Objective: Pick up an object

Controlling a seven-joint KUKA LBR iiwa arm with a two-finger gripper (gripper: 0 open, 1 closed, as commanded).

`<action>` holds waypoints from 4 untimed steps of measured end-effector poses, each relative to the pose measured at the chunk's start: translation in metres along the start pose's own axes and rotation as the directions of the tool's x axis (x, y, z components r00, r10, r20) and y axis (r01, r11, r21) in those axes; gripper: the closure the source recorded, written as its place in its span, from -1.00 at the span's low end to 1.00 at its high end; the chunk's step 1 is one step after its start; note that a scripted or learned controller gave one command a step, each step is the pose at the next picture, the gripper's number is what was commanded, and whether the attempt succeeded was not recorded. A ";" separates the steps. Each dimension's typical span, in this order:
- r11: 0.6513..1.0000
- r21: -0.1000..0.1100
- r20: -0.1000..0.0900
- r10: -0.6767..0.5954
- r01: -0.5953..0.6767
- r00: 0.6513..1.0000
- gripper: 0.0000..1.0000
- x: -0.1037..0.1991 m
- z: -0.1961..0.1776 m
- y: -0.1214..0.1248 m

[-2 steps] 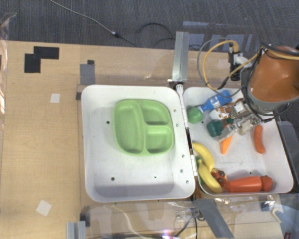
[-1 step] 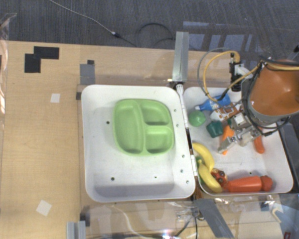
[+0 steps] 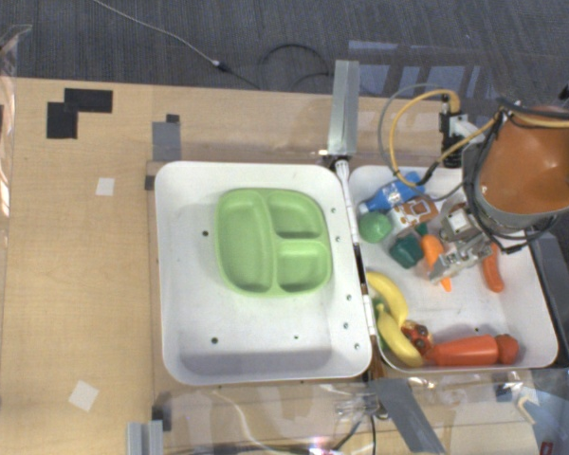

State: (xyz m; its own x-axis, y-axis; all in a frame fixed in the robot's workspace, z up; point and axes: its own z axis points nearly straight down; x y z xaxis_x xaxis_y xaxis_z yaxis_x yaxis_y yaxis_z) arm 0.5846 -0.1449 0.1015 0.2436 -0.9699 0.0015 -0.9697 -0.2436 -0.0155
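Observation:
The right bin holds several toy foods. A blue packet and a small brown-and-white box lie at its back. A green ball and a dark green piece sit in front of them. A yellow banana, dark red berries and a long orange carrot lie along the front. My gripper is low in the bin's middle, right beside a small orange piece. Whether it grips that piece is unclear. A red-orange piece lies just to its right.
The left bin carries a green divided plate. The arm's orange band hangs over the right bin's back right corner, with yellow and black cables looping behind it. A metal post stands between the bins at the back.

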 end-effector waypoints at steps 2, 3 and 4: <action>0.997 0.006 -0.006 0.082 -0.082 0.997 1.00 0.027 -0.146 -0.086; 0.997 -0.006 0.001 0.079 -0.079 0.997 -1.00 0.024 -0.138 -0.085; 0.992 0.009 -0.012 -0.125 0.125 0.992 -1.00 0.025 -0.017 -0.059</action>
State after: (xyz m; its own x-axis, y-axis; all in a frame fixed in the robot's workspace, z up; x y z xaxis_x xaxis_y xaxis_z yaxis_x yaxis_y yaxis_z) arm 0.6478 -0.1549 0.1198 0.3629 -0.9317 0.0151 -0.9314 -0.3631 -0.0240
